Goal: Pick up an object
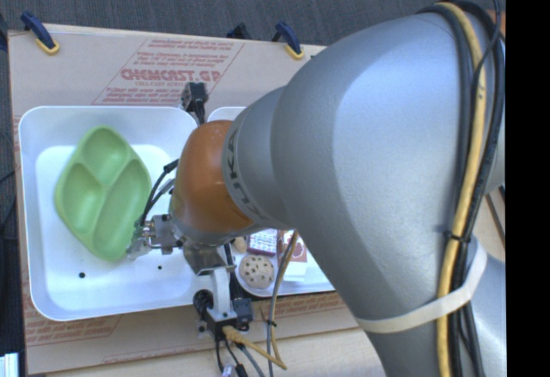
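1. Arm (pixel 369 169): big grey iiwa body, fills most of the right half of the frame, reaching in from the right and down over the bins. Black and yellow cables (pixel 468 135) run along its right side, w/ a pale strap around the lower link.
2. Bench board (pixel 163 66): cardboard-coloured sheet w/ red printed text, held by blue and yellow clamps (pixel 39 32) along the top edge.
3. Left bin (pixel 34 195): shallow, white, rounded corners. Two small dark specks on its floor near the front.
4. Right bin (pixel 314 281): mostly hidden under the arm; just a bit of rim at top and a strip of floor at the bottom visible.
5. Orange band (pixel 202 182): above the wrist, sitting over the divide between the two bins.
6. Green plate (pixel 99 191): divided, three compartments, lying in the left bin, left of centre, slightly tilted. Task obj candidate.
7. Gripper (pixel 142 238): metal wrist end sits at the plate's lower-right edge, touching or just beside it. Can't tell how the jaws stand; too small and partly hidden by the wrist.
8. Small items in right bin: a round cookie-like thing (pixel 256 270) and a red-and-white printed packet (pixel 265 242), just below the wrist, near the front wall.
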Tool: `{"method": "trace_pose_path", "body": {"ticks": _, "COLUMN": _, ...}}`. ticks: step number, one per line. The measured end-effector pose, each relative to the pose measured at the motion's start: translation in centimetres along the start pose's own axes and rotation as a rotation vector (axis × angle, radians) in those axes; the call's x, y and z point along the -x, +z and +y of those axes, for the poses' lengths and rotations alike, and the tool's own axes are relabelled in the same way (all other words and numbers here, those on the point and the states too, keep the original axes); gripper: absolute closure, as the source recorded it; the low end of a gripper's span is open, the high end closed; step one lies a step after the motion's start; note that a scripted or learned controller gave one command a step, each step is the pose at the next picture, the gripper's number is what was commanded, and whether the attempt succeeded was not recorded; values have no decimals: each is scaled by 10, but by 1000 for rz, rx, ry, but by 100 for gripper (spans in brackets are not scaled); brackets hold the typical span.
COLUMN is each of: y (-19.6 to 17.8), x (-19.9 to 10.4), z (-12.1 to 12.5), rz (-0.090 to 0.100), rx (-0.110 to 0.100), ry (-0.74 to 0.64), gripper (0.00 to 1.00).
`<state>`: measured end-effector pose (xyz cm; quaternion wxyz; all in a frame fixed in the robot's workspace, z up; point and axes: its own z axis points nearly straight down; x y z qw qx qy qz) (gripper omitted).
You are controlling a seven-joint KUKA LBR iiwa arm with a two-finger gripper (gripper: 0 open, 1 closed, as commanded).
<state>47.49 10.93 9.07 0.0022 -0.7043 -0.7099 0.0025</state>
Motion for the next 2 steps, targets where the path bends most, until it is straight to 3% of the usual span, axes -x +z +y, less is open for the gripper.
{"method": "trace_pose_path", "body": {"ticks": 1, "y": -63, "x": 7, "z": 76, "rz": 0, "rx": 4, "ry": 2, "gripper": 0}}
{"method": "trace_pose_path", "body": {"ticks": 2, "y": -20, "x": -24, "z": 17, "rz": 2, "rx": 0, "ry": -2, "gripper": 0}}
